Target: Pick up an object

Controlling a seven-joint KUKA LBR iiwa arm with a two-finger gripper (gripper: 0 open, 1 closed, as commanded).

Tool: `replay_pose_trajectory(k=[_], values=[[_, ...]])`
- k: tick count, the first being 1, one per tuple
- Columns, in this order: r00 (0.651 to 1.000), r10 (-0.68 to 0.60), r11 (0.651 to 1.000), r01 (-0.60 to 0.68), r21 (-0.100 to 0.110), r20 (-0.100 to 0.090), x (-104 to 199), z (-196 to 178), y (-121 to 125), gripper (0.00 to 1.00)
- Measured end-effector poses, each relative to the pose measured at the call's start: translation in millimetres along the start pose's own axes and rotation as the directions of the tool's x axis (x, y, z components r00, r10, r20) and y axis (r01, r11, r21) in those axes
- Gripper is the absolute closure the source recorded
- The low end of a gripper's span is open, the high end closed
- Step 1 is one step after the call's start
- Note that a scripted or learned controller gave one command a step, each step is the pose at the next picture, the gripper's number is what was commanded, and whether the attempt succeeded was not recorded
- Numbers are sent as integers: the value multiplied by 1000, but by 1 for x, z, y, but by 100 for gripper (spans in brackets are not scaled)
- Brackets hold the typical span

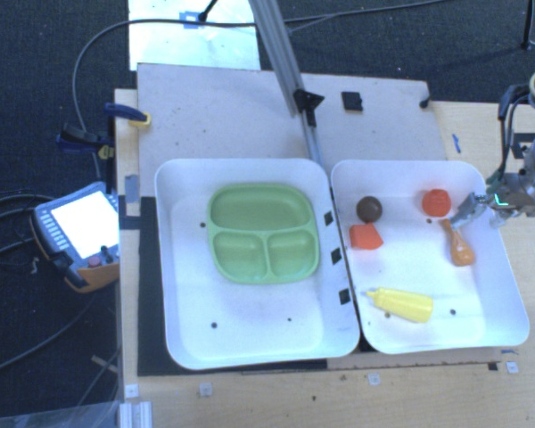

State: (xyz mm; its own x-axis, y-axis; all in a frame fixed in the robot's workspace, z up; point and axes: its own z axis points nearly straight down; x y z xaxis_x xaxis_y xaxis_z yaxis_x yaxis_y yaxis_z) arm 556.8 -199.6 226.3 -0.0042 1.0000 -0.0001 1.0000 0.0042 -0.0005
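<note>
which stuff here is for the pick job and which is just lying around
For the job: gripper, orange drumstick, red piece, brown ball, orange block, yellow bottle, all in the right bin.

Lying about: green plate in the left bin, pendant, clamp.

In the left bin (pixel 183 328), toward its far edge: a green divided plate (pixel 264 233), flat. Near the bench's far edge: a small black block (pixel 352 102). At the far left corner: a yellow-tipped clamp (pixel 129 114). Beyond the left edge: a lit pendant (pixel 78 230) among cables.
</note>
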Motion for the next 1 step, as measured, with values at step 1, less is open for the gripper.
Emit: replay_pose_trajectory(k=[1], values=[[1000,0,1000,0,-2,1,0,-1,1,0]])
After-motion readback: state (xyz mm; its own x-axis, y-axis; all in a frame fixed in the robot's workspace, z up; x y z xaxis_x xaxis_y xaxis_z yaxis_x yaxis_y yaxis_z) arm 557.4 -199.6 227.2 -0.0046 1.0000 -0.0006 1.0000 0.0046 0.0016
